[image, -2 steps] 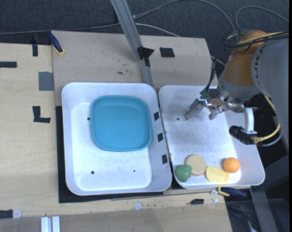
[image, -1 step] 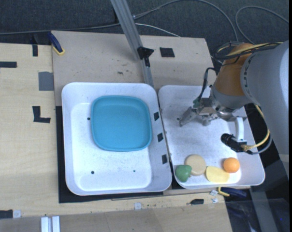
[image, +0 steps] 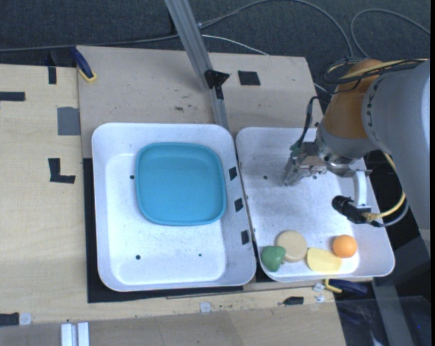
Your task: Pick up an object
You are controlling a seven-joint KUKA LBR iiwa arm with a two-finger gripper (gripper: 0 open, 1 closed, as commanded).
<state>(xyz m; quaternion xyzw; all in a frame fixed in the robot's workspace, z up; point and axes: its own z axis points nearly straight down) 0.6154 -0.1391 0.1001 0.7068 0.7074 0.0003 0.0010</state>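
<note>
Hovering low with the end effector (image: 295,174) over the far half of the right bin (image: 271,211).

Reaching in from the right with the grey arm (image: 401,121), showing its orange band (image: 351,114) just above the wrist. Pointing the end effector down toward bare white floor; being too small and dark here for judging wide or narrow, so cannot tell. Lying clustered along the near edge of the same bin, well apart from the end effector: a green lump (image: 273,257) touching a round beige piece (image: 292,244), a yellow piece (image: 323,261) just beside that, and an orange ball (image: 344,246) touching the yellow piece's right end. Sitting flat in the left bin (image: 106,207): a blue plate (image: 180,183). Slanting across the tabletop (image: 131,85) behind both bins: a grey metal bar (image: 194,45).
</note>
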